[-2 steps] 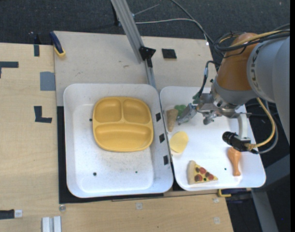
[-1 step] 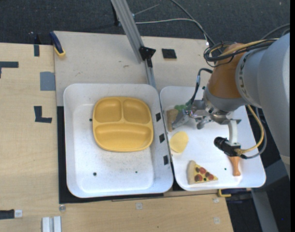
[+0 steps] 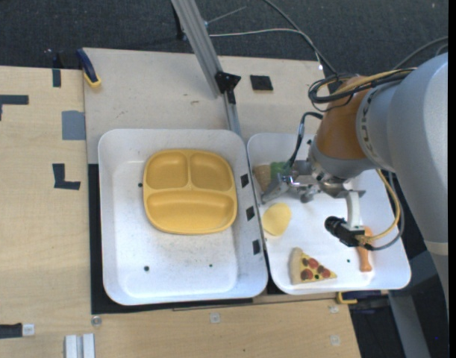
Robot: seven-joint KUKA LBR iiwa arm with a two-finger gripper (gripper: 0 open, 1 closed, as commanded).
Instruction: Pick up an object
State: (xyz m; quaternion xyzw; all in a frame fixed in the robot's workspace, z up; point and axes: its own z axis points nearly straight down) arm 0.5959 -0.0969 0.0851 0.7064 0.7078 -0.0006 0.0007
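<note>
Pale yellow round toy piece (image 3: 277,218) lies in the right bin (image 3: 392,278) beside the divider, just below and slightly left of the gripper (image 3: 276,187), whose finger state I cannot tell.

My bench (image 3: 33,222) is pale wood with dark tape marks, and a beige board (image 3: 149,88) lies on it. Two shallow white bins, the left bin (image 3: 123,274) and right bin (image 3: 388,271), sit side by side there.
</note>
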